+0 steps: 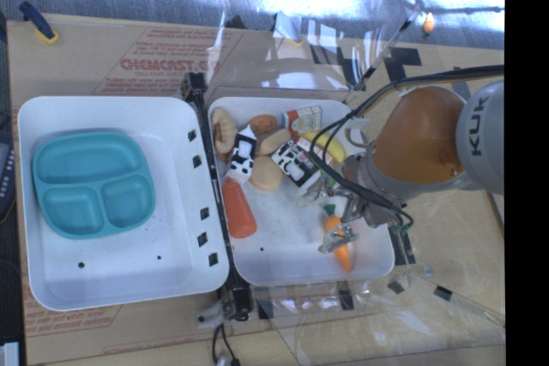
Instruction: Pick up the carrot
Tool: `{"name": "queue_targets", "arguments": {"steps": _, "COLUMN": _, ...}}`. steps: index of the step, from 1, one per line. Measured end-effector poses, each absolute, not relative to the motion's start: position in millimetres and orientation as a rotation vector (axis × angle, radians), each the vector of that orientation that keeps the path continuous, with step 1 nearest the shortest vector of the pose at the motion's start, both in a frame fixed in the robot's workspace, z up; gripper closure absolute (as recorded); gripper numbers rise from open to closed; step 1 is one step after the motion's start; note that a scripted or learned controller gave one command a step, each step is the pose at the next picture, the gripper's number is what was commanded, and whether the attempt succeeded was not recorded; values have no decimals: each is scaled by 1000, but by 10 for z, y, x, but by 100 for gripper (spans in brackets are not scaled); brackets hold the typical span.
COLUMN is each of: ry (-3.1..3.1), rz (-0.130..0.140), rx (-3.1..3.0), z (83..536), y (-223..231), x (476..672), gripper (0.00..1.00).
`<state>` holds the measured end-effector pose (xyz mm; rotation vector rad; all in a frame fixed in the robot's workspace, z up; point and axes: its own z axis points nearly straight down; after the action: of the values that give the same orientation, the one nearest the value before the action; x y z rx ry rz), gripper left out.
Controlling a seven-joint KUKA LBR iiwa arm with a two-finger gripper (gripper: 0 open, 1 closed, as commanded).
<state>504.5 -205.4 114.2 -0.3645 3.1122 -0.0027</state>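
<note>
The grey KUKA arm with its orange band (418, 135) reaches in from the right edge of the bench, wrist bent downward. Its two-finger metal gripper (336, 233) hangs low near the right bin's front right corner.

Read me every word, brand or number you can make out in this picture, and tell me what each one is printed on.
"CHEMCAST" in red, on the brown protective sheet above the left bin.
"KU", the visible start of a brand name, on the grey arm.
Smaller red lines on the brown sheet: too blurred to read.
Print on the small carton in the right bin: too small to read.
</note>
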Motion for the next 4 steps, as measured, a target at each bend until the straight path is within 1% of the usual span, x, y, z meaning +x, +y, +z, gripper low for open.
{"name": "queue_targets", "arguments": {"steps": 1, "ry": 3134, "rz": 1, "rx": -208, "z": 927, "y": -2096, "x": 4952, "gripper": 0}}
{"name": "queue_targets", "arguments": {"steps": 2, "ry": 3128, "rz": -1, "rx": -219, "z": 1041, "y": -2084, "x": 4981, "gripper": 100}}
{"name": "queue_targets", "arguments": {"steps": 3, "ry": 3129, "rz": -1, "rx": -220, "z": 1038, "y": -2083, "x": 4980, "gripper": 0}}
{"name": "queue_targets", "arguments": {"steps": 4, "ry": 3124, "rz": -3, "rx": -229, "z": 1147, "y": -2073, "x": 5004, "gripper": 100}}
